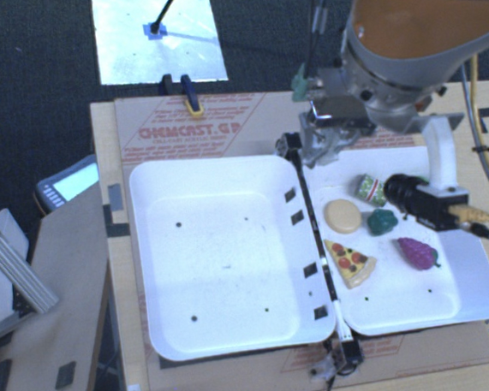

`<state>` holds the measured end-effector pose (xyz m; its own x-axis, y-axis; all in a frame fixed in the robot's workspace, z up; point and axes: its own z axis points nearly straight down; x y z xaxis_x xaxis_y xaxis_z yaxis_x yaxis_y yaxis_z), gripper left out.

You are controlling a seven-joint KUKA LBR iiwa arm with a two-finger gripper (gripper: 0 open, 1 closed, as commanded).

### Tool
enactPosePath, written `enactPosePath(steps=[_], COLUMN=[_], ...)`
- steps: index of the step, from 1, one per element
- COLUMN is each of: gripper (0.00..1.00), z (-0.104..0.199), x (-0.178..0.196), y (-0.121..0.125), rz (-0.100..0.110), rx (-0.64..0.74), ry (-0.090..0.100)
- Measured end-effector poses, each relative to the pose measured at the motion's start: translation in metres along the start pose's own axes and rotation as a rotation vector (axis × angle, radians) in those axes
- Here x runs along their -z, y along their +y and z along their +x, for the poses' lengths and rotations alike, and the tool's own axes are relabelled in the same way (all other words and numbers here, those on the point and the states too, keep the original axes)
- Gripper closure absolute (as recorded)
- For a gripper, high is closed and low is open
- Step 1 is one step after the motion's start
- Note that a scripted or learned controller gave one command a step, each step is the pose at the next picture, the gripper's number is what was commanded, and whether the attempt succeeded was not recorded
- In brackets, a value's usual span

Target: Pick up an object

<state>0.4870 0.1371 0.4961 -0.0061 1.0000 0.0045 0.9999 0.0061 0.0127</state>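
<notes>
A bench with a cardboard sheet (194, 122) carries two white bins. The left bin (146, 243) comes first, then the right bin (478, 297) with small toys. A pizza slice (352, 262) lies near the divider, a beige round piece (344, 215) above it, then a green piece (381, 219), a small can (368, 188) and a purple fruit (418, 252). The gripper (322, 148) hangs over the far corner of the right bin; I cannot tell its state. The fruit looks light and stiff, best taken across its middle.
</notes>
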Motion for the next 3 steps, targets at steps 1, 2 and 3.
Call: enactPosePath(steps=[1,2,3], gripper=[1.0,0.0,1.0], z=[0.064,0.06,0.06], x=[-0.01,-0.01,0.002], y=[-0.001,0.0,0.0], rz=[0.011,0.011,0.009], rx=[0.004,-0.002,0.003], ry=[-0.002,-0.003,-0.002])
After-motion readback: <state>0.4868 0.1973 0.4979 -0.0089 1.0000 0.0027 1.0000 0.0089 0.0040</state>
